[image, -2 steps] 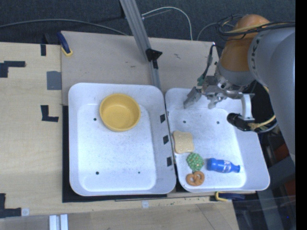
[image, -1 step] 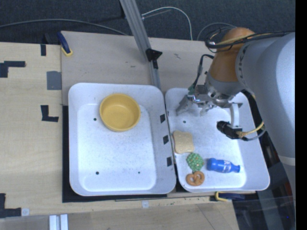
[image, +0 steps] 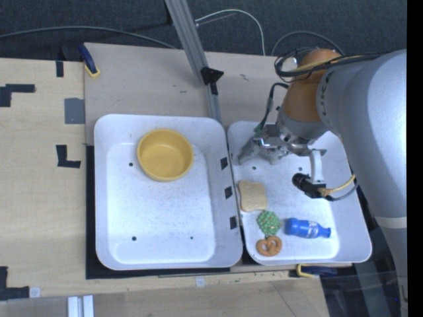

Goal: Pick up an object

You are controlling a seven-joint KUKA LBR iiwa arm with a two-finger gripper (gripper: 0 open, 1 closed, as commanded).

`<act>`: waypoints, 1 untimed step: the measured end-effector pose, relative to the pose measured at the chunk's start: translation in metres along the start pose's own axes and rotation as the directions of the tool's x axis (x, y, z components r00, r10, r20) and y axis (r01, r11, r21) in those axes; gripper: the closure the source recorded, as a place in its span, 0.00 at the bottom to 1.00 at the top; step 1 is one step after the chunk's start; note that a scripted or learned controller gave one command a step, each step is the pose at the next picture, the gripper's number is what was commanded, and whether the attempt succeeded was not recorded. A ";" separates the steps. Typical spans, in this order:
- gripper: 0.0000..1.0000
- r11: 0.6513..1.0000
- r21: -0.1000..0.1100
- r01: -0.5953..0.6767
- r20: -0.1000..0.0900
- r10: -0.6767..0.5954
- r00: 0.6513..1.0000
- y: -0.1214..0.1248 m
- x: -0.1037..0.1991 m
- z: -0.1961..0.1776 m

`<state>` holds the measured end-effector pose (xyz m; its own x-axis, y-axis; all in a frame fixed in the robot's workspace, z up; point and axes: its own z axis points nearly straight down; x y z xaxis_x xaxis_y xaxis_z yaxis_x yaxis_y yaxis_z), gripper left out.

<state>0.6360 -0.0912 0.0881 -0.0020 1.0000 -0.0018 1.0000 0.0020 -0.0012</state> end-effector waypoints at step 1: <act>1.00 1.000 0.001 0.001 -0.001 -0.001 1.000 0.000 0.001 -0.010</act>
<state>0.6357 -0.0905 0.0980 -0.0030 1.0000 -0.0010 1.0000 0.0030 -0.0025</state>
